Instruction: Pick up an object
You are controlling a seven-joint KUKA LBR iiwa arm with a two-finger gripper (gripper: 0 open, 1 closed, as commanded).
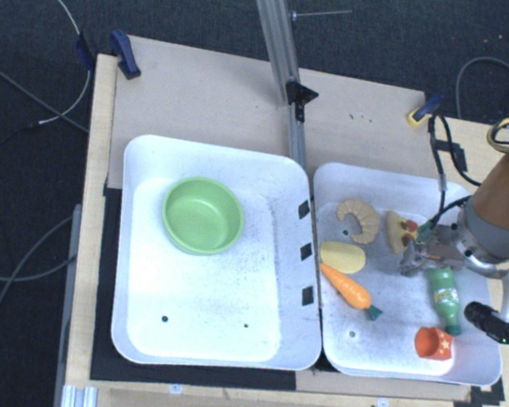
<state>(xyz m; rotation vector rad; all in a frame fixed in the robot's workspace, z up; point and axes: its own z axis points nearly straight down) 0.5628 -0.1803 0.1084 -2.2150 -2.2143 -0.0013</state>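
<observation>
Nearest me in the right bin (336, 352) I see a red pepper (434, 343), then a green bottle (444, 297) lying flat beside the gripper (413, 265), whose finger state I cannot tell, with a croissant (359, 219) beyond.

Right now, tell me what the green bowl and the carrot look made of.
Green bowl: likely plastic, smooth and matte, one even pale green with soft shading. Carrot: probably a moulded plastic toy, uniform orange with a slight sheen and a green stub end.
</observation>
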